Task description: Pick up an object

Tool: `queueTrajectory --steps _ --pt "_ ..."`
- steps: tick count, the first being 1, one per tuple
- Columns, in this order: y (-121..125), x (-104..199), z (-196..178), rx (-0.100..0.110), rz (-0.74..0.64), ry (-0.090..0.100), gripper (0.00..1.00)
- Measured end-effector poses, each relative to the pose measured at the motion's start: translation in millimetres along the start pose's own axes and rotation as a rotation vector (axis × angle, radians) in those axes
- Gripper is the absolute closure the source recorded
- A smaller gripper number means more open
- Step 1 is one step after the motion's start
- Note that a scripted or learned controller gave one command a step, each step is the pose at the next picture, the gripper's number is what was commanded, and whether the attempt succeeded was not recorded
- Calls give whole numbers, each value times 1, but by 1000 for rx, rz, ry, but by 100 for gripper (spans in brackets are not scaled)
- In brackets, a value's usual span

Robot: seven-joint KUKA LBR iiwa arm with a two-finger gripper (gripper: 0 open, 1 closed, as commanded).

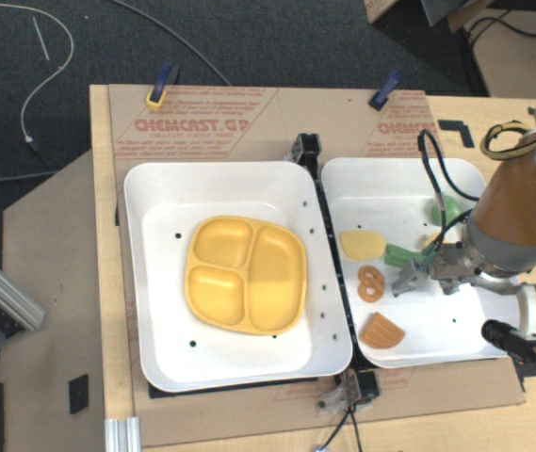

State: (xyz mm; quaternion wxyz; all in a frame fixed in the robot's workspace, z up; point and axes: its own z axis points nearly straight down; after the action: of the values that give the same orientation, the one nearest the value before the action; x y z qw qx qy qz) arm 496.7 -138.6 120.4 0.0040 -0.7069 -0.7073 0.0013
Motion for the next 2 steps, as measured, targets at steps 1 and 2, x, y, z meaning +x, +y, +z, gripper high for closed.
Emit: queueTrajectory --steps 1,2 --pt "1 -1 -14 -8 1 -2 100" --pt "4 0 -79 -15 -1 -6 100"
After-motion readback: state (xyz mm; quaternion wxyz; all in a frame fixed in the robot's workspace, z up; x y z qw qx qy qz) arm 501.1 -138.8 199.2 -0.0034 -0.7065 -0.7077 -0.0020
